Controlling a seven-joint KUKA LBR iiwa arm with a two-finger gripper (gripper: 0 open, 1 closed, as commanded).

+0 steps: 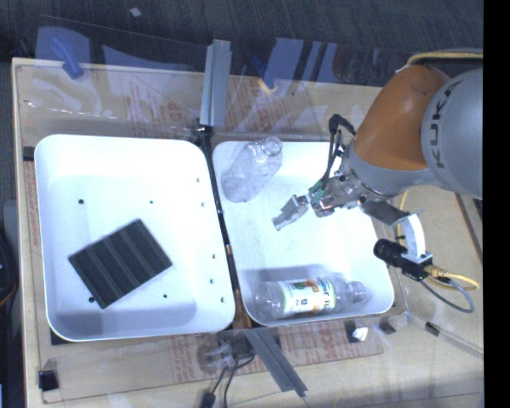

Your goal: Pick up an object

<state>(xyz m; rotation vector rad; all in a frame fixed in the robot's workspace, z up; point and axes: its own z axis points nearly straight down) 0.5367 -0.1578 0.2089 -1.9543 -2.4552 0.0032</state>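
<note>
The desk (110,87) was a pale, tan slab. Its top looked glossy, with faint reddish print and bluish glints along the far side. Beyond its far edge lay a dark, carpet-like floor (238,7). A grey metal bar (214,83) stood at the far end of the seam between the two bins, and another grey strut (272,365) ran at a slant on the near edge of the desk below that seam.

The left bin (55,172) was white and shallow, with a few small dark spots on its floor. A black ridged panel (120,263) lay flat in its near-left part, turned at an angle to the walls.

The right bin (323,249) touched the left one along the seam. A clear bottle (250,172) lay tilted in its far-left corner, cap end pointing far and right. A second, labelled bottle (310,297) lay on its side along the near wall, lengthwise left to right.

The grey arm (446,143), with its orange band (399,113), reached in from the right over the far-right corner of the right bin. The pincer (284,216) pointed left over the middle of that bin, between the two bottles. It was near the clear bottle and well apart from the labelled one. Whether the pincer was open or closed could not be told, and nothing could be seen held in it.
</note>
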